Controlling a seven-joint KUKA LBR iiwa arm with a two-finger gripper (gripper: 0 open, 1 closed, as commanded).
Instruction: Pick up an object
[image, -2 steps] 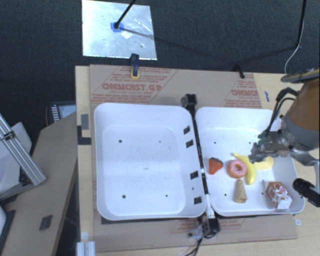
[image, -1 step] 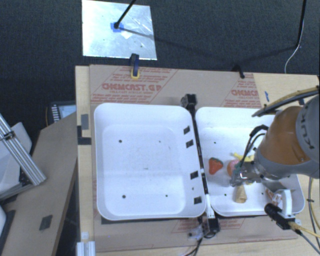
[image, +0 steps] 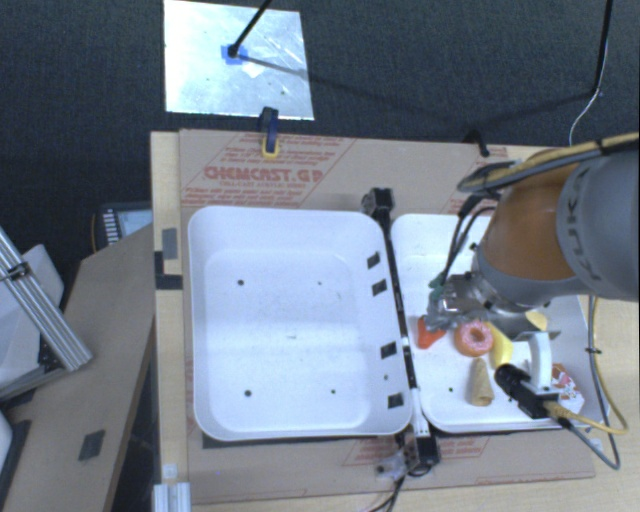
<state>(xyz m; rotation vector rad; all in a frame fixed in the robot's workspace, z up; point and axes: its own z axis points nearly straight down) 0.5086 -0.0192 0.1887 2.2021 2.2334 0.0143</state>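
Because the task names no particular object, treat the red piece (image: 430, 336) as the nearest candidate. It lies in the right bin (image: 420, 240), close to the wall that bin shares with the left bin (image: 290, 300). The gripper (image: 445, 303) sits just above it in the camera view, slightly toward the arm's side. The red piece appears to touch the gripper's lower edge or to lie just beside it; you cannot tell which. It is too small and too shadowed for you to read a long axis.

A pink doughnut (image: 474, 339) lies just beside the red piece, on the side away from the shared wall. A yellow piece (image: 501, 350) touches the doughnut on its far side. A tan cone (image: 482, 383) lies nearer the bin's front edge, its long axis running roughly toward that edge.

The wrist body hides the gripper's working end, so you cannot tell whether it is spread or pressed together. Nothing is visibly held. Judge the pick as not yet made.
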